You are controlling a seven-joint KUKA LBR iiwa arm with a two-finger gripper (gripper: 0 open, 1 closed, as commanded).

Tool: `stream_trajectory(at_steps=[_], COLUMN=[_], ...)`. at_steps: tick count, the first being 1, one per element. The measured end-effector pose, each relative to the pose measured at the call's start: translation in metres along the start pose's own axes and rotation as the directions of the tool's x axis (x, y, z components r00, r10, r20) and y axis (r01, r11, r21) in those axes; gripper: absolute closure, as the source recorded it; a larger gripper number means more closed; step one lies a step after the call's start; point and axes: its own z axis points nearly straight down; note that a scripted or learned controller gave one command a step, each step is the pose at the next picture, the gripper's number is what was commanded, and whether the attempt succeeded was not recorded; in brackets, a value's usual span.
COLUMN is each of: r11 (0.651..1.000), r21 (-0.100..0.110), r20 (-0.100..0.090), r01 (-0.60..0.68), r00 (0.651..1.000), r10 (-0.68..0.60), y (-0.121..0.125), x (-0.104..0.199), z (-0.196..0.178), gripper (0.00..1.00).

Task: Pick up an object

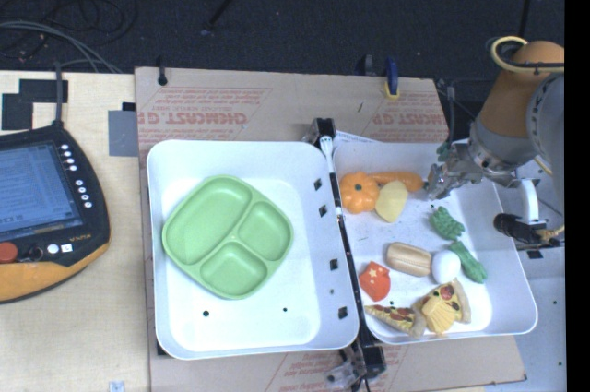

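The right bin [512, 312] holds the candidates for picking: a small orange pumpkin [359, 192] near its upper left corner, a pale yellow fruit [391, 201] just beside it, and behind those an orange carrot-like piece [398, 180] whose left end is hidden by the pumpkin; lower down lie a bread roll [408, 259] touching a white egg [445, 267], a red tomato-like piece [374, 281], a green leafy vegetable [458, 244] stretched along the right, and a pizza slice [393, 317] next to a jumbled yellow and red item [443, 307] (its shape is too cluttered to name). The gripper [441, 180] hovers at the bin's upper edge, just right of the carrot-like piece; it is small and dark against the rim, so whether it is open or closed cannot be told, and nothing is visibly held. The arm [516, 113] reaches in from the right, its orange band raised above the wrist and its far side cut off by the frame. The left bin [175, 316] carries a green divided plate [228, 235]; a tablet-like pendant [46, 215] lies at far left, partly cropped.
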Motion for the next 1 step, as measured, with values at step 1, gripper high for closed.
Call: stream_trajectory(at_steps=[1], r11=[1.0], r21=[0.001], r20=[0.0], r01=[0.001], r00=[1.0], r10=[-0.001], y=[-0.0001], x=[0.0005], z=[0.0006], gripper=[0.0])
